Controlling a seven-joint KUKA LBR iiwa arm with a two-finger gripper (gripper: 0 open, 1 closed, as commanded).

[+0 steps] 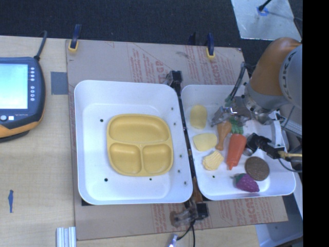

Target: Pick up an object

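Note:
The right bin (272, 191) holds several toy foods: an orange carrot (236, 149) with a green top, a tan drumstick-like piece (222, 135), three pale yellow pieces (198, 116) (204, 141) (213, 160), a brown round cookie (256, 168) and a purple grape bunch (247, 182). My gripper (225, 116) hangs low over the bin's upper middle, right at the top ends of the tan piece and the carrot. The wrist hides how it meets them. Nothing shows as lifted off the bin floor.
The left bin (92, 153) carries a yellow divided plate (140, 143). A teach pendant (18, 94) lies on the bench at far left. The arm's grey and orange body (275, 76) covers the right bin's upper right corner. Clamps sit at the board's edges.

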